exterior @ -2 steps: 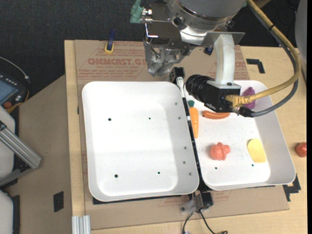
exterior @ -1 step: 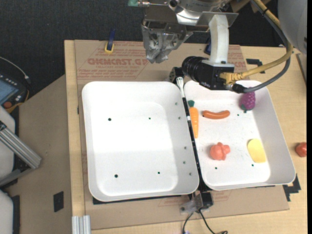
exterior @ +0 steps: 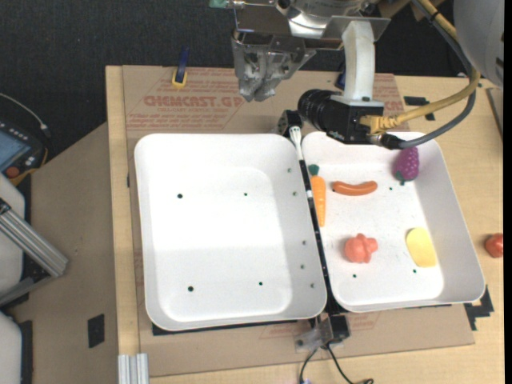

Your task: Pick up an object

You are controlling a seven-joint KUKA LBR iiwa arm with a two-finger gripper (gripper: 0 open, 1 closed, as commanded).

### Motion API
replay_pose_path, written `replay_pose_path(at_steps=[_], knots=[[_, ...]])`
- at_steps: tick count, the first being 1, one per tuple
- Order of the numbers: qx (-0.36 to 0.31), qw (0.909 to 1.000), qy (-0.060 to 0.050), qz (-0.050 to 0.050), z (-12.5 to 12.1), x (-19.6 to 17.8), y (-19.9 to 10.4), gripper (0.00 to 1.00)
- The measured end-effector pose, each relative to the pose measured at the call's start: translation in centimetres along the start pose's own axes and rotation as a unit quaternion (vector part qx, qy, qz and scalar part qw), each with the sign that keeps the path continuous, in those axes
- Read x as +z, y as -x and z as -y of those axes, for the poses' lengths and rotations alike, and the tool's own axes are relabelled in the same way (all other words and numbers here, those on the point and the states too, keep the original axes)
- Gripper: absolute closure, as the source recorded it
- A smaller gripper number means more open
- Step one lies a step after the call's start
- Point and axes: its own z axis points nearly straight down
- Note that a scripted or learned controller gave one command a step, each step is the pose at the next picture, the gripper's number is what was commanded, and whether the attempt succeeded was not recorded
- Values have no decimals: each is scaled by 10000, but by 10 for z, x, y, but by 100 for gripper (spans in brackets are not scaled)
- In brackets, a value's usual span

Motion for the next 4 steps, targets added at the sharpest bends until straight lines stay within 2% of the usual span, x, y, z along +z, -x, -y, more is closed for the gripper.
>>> replay_pose_path(at_steps=[1, 2, 3, 4], knots=[[-18, 10000, -41, 15, 45, 26, 0, 100], [-1, 10000, 7, -4, 33, -2, 0, 100], [3, 10000, -3, 2, 21, 0, 0, 100], [-14, 10000, -26, 9, 45, -1, 1, 100]])
